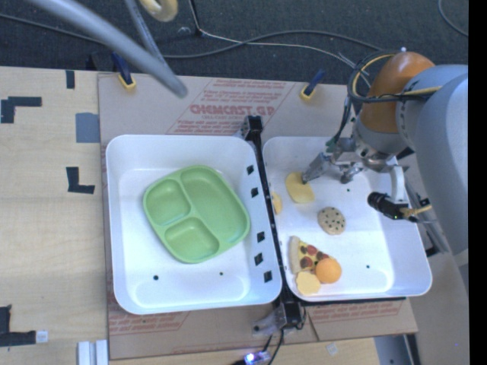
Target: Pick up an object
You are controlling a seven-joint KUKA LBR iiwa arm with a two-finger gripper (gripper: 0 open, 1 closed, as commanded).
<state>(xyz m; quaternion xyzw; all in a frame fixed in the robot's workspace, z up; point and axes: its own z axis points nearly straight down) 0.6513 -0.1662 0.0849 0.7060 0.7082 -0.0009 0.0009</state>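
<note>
Yellow piece [300, 188] lies just beside the hand [310, 175]; its grip state is unreadable.

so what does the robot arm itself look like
The arm is a thick, rounded grey body with an orange band above the wrist. Below that sits a metal tool with thin dark fingers, and thin cables loop around the wrist.

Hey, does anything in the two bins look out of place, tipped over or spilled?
Nothing stands out. The green divided plate lies flat in the left bin. In the right bin, the cookie, pizza slice, orange piece and yellow pieces lie loosely scattered, none spilled over the rim. The gripper hangs beside one yellow piece.
</note>
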